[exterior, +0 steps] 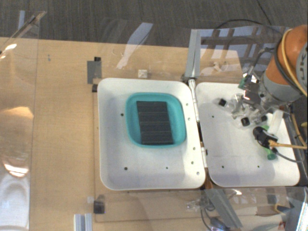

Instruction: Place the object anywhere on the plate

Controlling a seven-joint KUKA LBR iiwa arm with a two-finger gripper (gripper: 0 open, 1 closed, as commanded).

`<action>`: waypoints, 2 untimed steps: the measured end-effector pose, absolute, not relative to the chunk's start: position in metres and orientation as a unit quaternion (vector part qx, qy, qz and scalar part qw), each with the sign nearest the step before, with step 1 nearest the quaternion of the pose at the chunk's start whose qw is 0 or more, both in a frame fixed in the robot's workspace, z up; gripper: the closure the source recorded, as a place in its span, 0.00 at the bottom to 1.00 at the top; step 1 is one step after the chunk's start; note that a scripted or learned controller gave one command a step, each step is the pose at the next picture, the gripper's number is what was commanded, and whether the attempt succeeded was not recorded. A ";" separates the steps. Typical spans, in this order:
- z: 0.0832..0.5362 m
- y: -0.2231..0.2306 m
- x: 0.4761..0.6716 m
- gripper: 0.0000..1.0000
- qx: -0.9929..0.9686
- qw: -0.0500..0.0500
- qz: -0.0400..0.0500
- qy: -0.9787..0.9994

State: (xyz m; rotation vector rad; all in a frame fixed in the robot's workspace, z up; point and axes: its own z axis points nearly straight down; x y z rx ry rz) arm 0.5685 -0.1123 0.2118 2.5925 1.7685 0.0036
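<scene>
Evidently, a dark grey ridged rectangular slab (154, 123) is seen flat on the teal rounded-square plate (179, 124) in the left white bin (110, 167) (probably stiff and light, best pinched across its narrow width). Whether the claw (243, 110), near the far edge of the right bin (240, 172), is open cannot be told.
</scene>
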 end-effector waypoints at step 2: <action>0.212 -0.112 0.569 0.00 0.826 0.002 0.001 0.563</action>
